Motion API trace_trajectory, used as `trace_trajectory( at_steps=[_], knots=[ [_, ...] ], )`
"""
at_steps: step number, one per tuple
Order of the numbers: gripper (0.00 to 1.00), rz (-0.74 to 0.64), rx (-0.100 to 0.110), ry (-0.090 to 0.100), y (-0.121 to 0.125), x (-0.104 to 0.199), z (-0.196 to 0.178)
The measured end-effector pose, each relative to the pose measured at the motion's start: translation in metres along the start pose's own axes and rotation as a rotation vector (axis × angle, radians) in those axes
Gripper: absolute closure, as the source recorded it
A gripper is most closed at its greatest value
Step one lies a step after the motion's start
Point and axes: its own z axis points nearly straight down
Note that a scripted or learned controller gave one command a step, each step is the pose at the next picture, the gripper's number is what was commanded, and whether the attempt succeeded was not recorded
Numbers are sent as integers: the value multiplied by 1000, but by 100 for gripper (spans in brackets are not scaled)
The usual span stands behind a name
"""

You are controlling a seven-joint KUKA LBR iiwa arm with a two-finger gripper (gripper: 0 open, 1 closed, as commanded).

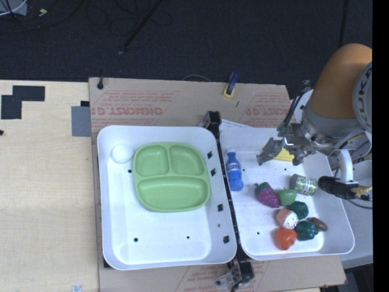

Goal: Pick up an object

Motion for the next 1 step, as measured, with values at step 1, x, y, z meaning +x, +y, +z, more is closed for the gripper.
trace_trajectory(
  at_steps=[1],
  knots=[
    [0, -2, -14, -2, 3, 0, -8]
  ],
)
